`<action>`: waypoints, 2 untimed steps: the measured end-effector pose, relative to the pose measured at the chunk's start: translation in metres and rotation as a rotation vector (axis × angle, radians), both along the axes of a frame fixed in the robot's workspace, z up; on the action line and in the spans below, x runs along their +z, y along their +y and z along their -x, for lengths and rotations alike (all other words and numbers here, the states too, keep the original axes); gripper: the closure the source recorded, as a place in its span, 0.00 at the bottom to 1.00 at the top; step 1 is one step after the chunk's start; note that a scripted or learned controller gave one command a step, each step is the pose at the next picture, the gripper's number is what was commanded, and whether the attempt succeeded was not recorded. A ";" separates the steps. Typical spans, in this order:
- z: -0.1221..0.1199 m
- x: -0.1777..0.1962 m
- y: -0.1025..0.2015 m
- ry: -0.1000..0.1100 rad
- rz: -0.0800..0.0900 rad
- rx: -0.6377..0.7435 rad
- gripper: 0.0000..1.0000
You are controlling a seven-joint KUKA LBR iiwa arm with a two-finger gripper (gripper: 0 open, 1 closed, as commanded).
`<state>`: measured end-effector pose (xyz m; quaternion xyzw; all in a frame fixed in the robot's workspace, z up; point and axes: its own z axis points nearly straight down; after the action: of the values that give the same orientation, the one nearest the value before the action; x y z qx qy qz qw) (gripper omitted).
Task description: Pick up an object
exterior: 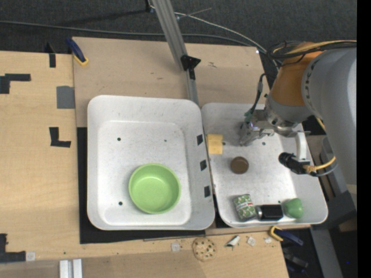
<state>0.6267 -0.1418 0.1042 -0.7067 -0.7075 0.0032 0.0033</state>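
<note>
In the right bin (266,172) lie a yellow block (215,144) by the left wall, a brown round piece (239,165) in the middle, and along the front a green patterned box (244,207), a black object (269,212) and a green object (293,208). My gripper (250,134) hangs low over the upper part of this bin, above and to the right of the brown piece and right of the yellow block. Nothing shows in its grasp. A green bowl (153,188) sits in the left bin (116,114).
A slanted metal pole (174,33) crosses the back of the bench and ends between the bins. A cookie (202,248) and small scraps lie on the bench in front of the bins. The arm's grey body (339,103) covers the right bin's right side.
</note>
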 end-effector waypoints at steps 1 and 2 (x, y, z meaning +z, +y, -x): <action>0.000 -0.015 0.000 -0.007 0.001 0.000 0.00; 0.000 -0.006 0.001 -0.005 0.000 0.001 1.00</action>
<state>0.6267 -0.1408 0.0986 -0.7064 -0.7078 0.0016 0.0014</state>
